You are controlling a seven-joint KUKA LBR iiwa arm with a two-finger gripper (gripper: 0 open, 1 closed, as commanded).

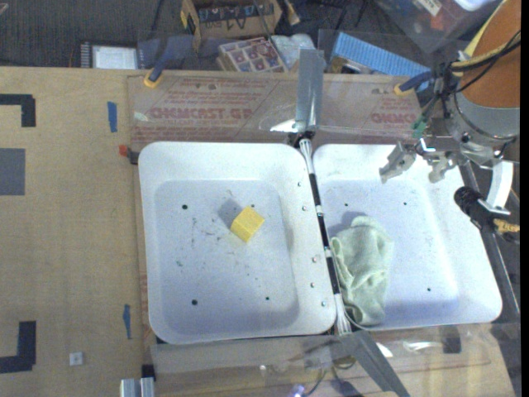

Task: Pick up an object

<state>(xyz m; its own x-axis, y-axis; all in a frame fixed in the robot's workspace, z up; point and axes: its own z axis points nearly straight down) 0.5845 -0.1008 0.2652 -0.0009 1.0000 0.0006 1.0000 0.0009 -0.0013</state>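
Note:
A small yellow block (246, 224) lies near the middle of the left bin (165, 180). A crumpled pale green cloth (364, 267) rests against the left wall of the right bin (463, 288), reaching down to its front edge. My gripper (416, 169) hangs over the back of the right bin, up and to the right of the cloth and apart from it. Its fingers (394, 164) are spread open with nothing between them.
A metal divider (310, 98) runs back from the seam between the bins. A cardboard sheet (215, 110) lies behind the bins, with boxes and cables (248, 23) beyond it. The arm's orange band (496, 56) fills the top right corner.

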